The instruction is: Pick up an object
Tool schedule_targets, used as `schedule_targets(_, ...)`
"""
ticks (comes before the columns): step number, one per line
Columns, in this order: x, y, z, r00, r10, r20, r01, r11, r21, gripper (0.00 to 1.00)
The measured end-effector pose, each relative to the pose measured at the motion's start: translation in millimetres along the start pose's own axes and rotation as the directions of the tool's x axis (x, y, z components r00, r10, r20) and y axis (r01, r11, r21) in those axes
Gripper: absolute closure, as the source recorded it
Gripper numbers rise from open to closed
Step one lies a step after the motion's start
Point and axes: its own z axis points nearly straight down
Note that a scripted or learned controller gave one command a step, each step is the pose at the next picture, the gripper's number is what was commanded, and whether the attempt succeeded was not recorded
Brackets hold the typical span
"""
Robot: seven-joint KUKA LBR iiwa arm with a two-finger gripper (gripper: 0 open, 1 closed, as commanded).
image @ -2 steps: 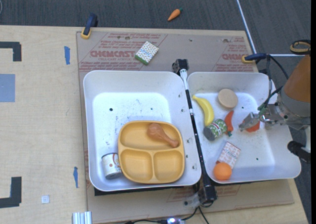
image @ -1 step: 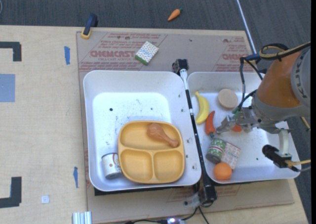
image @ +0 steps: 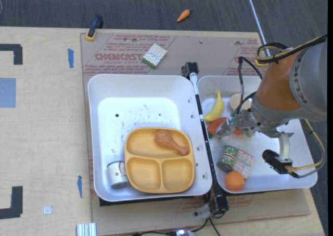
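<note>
A robotics lab: taped bench (image: 41,125), toy food in white bins (image: 99,125), trailing cables (image: 307,164).

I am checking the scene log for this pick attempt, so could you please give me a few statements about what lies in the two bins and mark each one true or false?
1. The yellow divided plate lies in the left bin. True.
2. The drumstick lies in the right bin. False: it rests on the yellow divided plate, in its upper compartment.
3. The banana lies in the right bin. True.
4. The orange ball sits on the plate. False: it lies in the right bin near its lower edge, beside the green-labelled can.
5. The small white can lies in the left bin, left of the plate. True.
</note>
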Motion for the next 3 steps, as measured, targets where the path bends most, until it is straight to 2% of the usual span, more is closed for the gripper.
schedule_targets(1, 1, 1, -10, 1.000, 0.000, -0.001, 0.000, 1.000, -0.003, 1.00)
schedule_targets(2, 1, 1, -10, 1.000, 0.000, -0.002, 0.000, 1.000, -0.002, 0.00)
schedule_targets(3, -1, 22, 0, 1.000, -0.001, 0.000, 0.001, 1.000, -0.001, 0.00)
